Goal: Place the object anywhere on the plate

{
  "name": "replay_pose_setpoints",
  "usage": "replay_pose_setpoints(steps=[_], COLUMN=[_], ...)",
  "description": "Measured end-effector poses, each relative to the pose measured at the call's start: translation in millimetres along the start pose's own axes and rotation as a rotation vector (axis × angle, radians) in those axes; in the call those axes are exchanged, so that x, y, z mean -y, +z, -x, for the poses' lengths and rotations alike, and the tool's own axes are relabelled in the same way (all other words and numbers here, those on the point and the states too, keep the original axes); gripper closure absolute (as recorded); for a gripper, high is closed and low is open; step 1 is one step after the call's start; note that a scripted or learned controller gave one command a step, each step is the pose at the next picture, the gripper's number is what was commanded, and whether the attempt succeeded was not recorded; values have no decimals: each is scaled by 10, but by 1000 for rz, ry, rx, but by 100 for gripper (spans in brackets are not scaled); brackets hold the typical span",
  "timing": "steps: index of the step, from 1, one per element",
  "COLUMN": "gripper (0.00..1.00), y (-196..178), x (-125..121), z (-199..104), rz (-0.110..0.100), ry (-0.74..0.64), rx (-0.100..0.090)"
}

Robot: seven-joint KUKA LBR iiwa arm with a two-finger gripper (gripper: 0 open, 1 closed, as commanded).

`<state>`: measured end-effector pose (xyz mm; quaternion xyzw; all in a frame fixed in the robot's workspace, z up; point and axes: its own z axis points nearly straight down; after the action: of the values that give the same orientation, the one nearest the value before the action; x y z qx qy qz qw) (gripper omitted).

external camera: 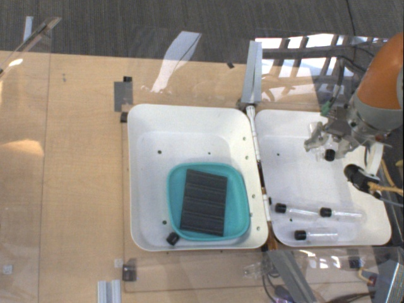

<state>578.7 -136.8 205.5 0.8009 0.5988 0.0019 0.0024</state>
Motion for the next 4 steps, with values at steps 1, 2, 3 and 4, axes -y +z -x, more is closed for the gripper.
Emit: replay_pose_setpoints(steps=[1,2,3,4], gripper=[100,100,100,0], y=[208,207,-14,-14], x=[897,1181,1456,1455], z=[-571,-1147,-2170,-2169], rz=[-4,-3,-3,-3], ry=[9,-77,-103,-103], rx=[-1,-2,-2,-2])
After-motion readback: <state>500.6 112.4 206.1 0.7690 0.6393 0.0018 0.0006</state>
